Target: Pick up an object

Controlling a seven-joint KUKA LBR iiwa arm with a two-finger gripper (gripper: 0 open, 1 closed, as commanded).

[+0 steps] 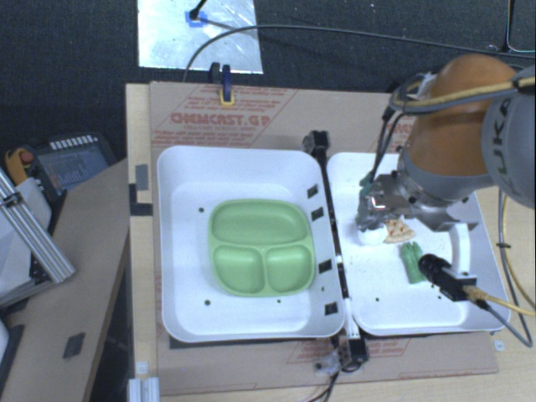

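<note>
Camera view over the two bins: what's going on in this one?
The arm reaches in from the right, with its gripper down low in the right bin. Close beside it lie a small tan piece and a green piece. From this angle I cannot tell whether anything has been gripped. The left bin holds a green divided plate, well away from the arm.

Shallow white plastic left bin (180, 224) on a brown printed cardboard sheet (251, 115). At its centre lies a pale green three-compartment plastic plate (260, 245), with the long well at 12 o'clock and two smaller wells at 6. Crinkled silver foil square (167, 32) at the bin's 12 o'clock. Grey handheld control pendant (71, 167) at 9.
</note>
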